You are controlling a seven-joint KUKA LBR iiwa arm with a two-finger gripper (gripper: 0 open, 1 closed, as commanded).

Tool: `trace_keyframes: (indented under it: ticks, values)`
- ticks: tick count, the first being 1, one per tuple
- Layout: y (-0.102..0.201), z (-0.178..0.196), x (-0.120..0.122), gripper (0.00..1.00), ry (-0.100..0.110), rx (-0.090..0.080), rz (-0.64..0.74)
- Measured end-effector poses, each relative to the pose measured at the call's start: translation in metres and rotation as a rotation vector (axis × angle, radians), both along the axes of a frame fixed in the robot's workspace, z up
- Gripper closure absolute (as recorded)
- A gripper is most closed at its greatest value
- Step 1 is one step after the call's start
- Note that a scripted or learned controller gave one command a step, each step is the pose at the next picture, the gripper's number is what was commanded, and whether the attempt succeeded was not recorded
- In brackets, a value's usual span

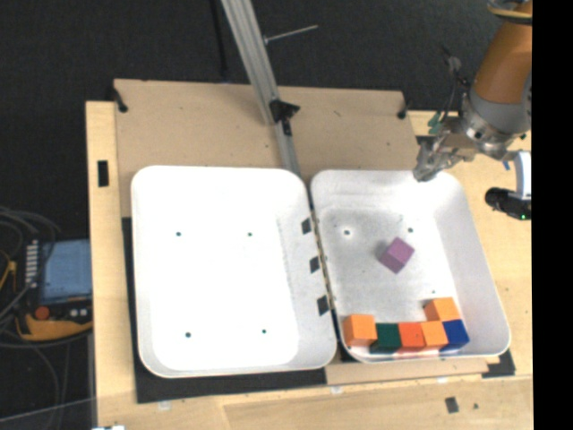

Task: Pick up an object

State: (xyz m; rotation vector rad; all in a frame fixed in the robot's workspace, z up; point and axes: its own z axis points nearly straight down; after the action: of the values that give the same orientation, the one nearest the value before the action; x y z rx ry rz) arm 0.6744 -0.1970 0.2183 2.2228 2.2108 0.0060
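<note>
Purple cube (397,254) near centre of right bin (474,240); coloured blocks (407,332) packed along its front edge. End effector (432,165) over back edge, finger state impossible to tell. Risk: descent there striking the rim, closing on nothing.

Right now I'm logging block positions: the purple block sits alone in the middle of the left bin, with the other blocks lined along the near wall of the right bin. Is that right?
Not quite. The purple block sits alone in the middle of the right bin, not the left one. The camera view shows it there, with the other blocks lined along that same bin's near wall, as you said.
</note>
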Motion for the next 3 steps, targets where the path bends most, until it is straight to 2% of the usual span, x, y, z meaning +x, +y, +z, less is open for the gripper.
trace_keyframes:
  ticks: [1, 3]
  values:
    - [-0.001, 0.035, 0.001, 1.0, 0.001, 0.001, 0.004]
    - [0.097, 0.05, -0.04, 1.0, 0.007, 0.003, 0.012]
